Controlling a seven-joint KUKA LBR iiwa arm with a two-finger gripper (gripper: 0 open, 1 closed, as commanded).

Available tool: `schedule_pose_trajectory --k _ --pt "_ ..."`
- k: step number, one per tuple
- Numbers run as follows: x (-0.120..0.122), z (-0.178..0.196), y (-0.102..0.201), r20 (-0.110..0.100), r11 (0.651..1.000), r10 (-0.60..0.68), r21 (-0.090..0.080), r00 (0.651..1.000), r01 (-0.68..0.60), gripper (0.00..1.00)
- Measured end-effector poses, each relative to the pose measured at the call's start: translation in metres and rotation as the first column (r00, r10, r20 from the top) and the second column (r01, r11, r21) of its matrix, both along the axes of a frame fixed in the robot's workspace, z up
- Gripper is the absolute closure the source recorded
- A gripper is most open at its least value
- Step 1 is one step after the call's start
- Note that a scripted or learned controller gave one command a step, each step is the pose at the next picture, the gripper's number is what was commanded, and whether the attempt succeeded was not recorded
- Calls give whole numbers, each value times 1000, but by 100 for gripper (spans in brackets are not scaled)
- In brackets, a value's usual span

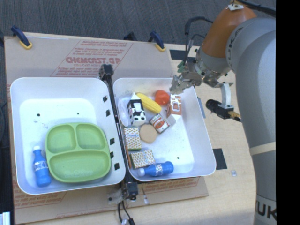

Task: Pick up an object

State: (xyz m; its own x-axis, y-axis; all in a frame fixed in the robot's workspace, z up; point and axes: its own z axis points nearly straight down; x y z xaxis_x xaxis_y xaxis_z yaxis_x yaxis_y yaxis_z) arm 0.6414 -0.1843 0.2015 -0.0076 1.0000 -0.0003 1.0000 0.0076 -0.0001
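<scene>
Hovering over the right bin [199, 139] far edge, the gripper [180, 84] is seen above a small red-and-white carton [176, 105]; finger state cannot be determined.

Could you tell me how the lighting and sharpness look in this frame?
In the camera view, soft even light; mild glare on the right bin floor, a faint shadow beside the green tray; the pincer is slightly blurred, packet labels unreadable.
</scene>
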Motion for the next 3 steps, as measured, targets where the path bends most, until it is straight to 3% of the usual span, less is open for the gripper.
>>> schedule_pose_trajectory --k 1,3 --pt "16 0 -18 1 1000 -1 0 1000 1 100" --pt "15 8 5 -3 1000 -1 3 1000 2 100"
